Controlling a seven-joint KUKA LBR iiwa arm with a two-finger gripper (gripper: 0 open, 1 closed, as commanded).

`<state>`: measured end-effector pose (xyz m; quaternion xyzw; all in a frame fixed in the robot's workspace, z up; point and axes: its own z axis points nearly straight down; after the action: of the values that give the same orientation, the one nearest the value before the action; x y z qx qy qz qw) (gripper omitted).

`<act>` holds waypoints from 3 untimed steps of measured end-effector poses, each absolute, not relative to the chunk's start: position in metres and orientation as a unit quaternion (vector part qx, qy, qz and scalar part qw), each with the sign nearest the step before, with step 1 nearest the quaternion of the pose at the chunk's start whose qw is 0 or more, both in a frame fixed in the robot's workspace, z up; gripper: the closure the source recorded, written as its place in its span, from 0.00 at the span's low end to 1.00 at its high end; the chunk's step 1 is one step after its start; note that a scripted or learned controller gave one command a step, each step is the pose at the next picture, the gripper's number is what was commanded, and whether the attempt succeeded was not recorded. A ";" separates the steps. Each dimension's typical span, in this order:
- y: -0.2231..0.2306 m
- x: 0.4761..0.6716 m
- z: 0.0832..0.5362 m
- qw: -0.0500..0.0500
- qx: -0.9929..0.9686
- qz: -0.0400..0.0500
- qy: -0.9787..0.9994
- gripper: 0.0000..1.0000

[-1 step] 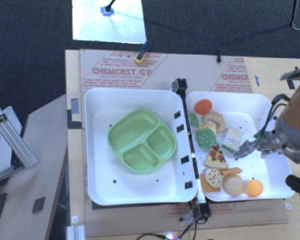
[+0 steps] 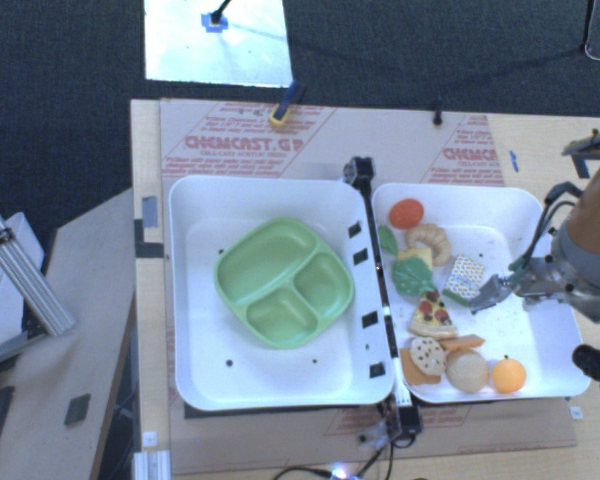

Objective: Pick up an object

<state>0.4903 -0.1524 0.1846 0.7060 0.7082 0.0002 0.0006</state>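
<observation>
L to R as I see it: left bin [image 2: 195,368] holds a green divided plate [image 2: 283,283], lying flat, nothing on it. Right bin [image 2: 535,208] has the toy food bunched along its left side and front: red tomato [image 2: 406,212] at the back, croissant [image 2: 429,241] just below it, green leafy pc [image 2: 411,276], pizza slice [image 2: 433,317], cookie [image 2: 426,354], bun [image 2: 467,371], orange ball [image 2: 508,375] at the front.

The nearest candidate to me looks like the checkered packet [image 2: 465,273], mid-bin. Gripper [image 2: 492,292] sits just right of it and a bit toward the front, so the packet lies up-left of the tips, close, maybe touching; can't tell which. Its long axis seems to run diagonal, back-right to front-left, but it's small and blurry.

Arm comes in from the right edge, wrist low over the bin floor, fingers pointing left. Jaws: can't tell if spread or closed, too dark and small. Nothing visibly pinched between them. Pick not yet done by my read.
</observation>
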 end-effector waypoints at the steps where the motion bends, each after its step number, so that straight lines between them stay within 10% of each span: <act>1: -0.157 0.492 0.143 0.000 0.707 0.000 0.708 0.00; 2: -0.157 0.494 0.093 0.001 0.707 0.001 0.707 0.00; 3: -0.157 0.495 0.106 0.002 0.706 0.003 0.708 1.00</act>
<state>0.4954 -0.1571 0.1057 0.7063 0.7079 0.0026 0.0024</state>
